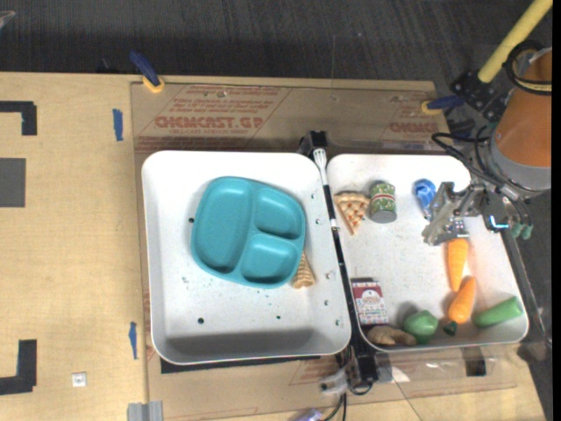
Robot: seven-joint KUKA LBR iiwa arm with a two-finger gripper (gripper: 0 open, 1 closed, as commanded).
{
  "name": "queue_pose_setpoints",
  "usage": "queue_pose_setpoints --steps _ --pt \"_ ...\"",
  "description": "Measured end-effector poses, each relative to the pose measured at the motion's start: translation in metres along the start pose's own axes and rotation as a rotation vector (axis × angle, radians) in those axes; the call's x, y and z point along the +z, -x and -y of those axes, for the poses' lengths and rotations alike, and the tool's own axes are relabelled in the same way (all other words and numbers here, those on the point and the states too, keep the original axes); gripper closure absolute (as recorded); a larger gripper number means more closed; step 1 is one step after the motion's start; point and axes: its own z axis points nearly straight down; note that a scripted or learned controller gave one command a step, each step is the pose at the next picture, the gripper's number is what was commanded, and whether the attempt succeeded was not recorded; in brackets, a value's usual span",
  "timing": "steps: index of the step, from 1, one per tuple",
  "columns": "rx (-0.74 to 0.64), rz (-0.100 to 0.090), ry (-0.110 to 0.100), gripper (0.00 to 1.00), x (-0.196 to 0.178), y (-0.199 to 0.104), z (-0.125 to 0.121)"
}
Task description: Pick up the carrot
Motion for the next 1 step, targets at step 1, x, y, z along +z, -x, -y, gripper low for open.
queue_pose_setpoints --steps 1 --pt "-0.4 -0.006 0.003 1.0 0.1263 -0.0172 0.0889"
